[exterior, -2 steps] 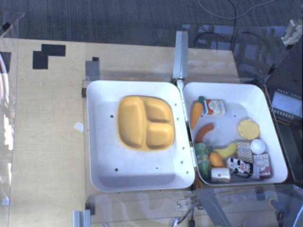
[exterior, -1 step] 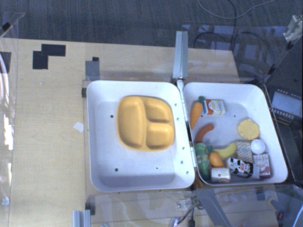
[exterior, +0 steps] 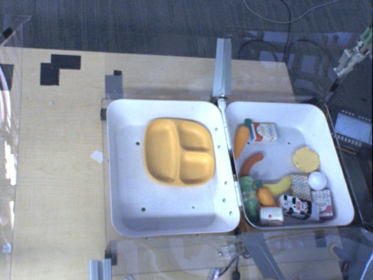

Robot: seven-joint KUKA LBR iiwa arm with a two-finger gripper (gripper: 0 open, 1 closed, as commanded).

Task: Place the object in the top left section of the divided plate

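Gripper sits way up at the top right corner, a pale, slender shape off beyond the bins and over the dark floor, and whether it is spread or closed cannot be told from this far out. Well apart from it, down and to the left, the yellow divided plate lies flat in the middle of the left bin, with one long section along its left side and two smaller ones on its right, and nothing rests in any of them. Every loose item is over in the right bin. A carrot leans by the dividing wall just beside a small carton, and a reddish sausage-like piece lies below them. A flat yellow disc lies near the right wall, with a white ball just under it. Along the near edge it gets crowded: a banana, a green piece, a cow-patterned box, a little can, all pressed together and overlapping, so their outlines blur into one another. The gripper is nearer this bin than the plate, yet clear of both.
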